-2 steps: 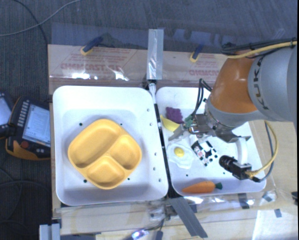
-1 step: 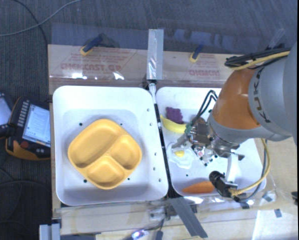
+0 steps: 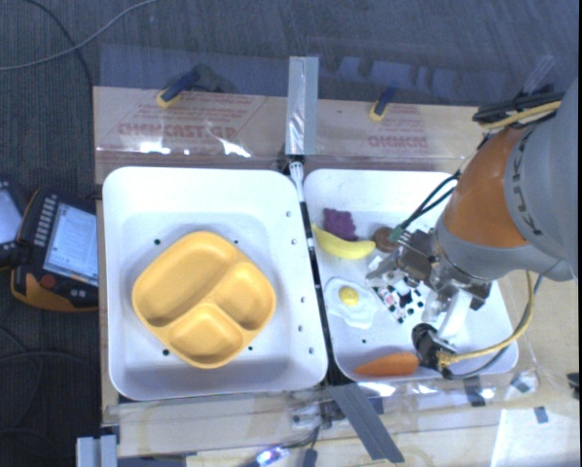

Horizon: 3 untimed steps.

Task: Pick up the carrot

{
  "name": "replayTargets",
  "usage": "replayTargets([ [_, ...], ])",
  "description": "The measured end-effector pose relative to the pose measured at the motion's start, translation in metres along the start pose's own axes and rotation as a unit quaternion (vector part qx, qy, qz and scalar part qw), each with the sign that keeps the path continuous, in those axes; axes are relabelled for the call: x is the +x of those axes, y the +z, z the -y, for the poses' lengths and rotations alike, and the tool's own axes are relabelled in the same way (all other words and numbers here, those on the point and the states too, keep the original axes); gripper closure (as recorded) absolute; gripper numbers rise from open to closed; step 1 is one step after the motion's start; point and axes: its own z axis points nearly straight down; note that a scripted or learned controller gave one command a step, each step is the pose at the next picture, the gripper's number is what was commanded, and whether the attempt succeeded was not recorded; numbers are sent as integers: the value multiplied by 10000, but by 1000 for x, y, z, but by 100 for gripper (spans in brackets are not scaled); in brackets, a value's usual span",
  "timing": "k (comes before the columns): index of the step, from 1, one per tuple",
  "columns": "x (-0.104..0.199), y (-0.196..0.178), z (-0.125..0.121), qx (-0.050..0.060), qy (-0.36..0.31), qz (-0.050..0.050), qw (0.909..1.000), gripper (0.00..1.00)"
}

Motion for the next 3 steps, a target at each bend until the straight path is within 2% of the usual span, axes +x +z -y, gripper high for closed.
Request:
replayTargets([
  [1,31,0,17,-9,2422,-1,9702,0],
  [2,5,0,3,-5,4008,9,9162,0],
  [3,4,11,-51,-9,3626,7,9319,0],
])
